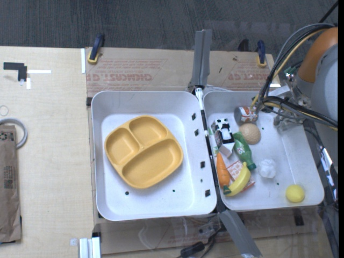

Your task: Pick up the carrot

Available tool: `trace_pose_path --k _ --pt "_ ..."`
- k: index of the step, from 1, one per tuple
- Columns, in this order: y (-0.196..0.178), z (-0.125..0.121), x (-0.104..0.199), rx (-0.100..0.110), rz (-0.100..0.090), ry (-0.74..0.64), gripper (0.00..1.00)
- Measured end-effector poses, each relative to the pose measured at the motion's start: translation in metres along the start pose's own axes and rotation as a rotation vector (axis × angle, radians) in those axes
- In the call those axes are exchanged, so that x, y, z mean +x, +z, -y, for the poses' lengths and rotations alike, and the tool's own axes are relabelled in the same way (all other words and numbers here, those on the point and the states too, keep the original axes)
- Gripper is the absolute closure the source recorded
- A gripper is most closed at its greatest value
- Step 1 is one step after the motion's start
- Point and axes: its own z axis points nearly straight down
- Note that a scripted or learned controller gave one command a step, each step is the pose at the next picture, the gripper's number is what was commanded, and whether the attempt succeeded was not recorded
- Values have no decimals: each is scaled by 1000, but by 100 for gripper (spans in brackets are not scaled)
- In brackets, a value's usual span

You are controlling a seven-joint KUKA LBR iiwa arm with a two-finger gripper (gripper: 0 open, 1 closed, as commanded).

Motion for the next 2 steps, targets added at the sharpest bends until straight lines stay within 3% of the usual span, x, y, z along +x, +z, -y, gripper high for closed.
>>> trace_pose_path --k 1,2 --pt "0 0 1 0 0 0 100" --pt "2 0 -1 3 1 -313 100"
